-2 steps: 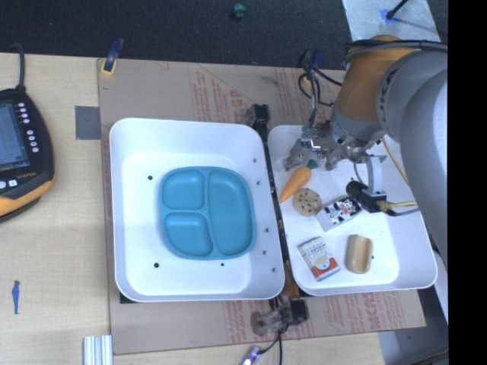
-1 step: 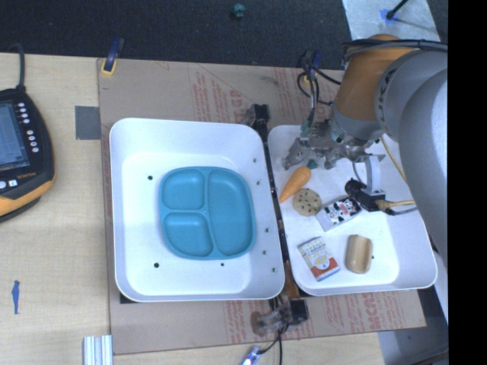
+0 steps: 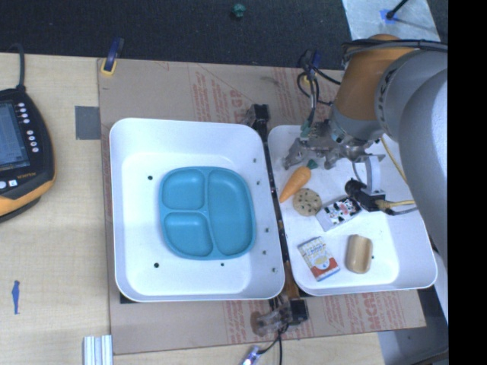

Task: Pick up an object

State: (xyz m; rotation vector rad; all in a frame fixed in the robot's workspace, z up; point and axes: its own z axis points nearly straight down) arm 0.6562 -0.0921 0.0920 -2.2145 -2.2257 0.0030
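While gripper point(image 3: 313, 157) hovers at right bin point(image 3: 415, 276) far edge, just above carrot point(image 3: 295, 183), jaws' state can't be told; cookie point(image 3: 307, 201) nearby.

Two white bins sit side by side on the bench point(image 3: 61, 234). The left bin point(image 3: 129, 204) holds a blue divided plate point(image 3: 206, 211). In the right bin point(image 3: 411, 261) lie a carrot point(image 3: 294, 184), a cookie point(image 3: 307, 201), a small carton point(image 3: 318, 258) and a tan cylinder point(image 3: 358, 253). The gripper point(image 3: 316, 154) hangs low over the bin's far end, near the carrot.
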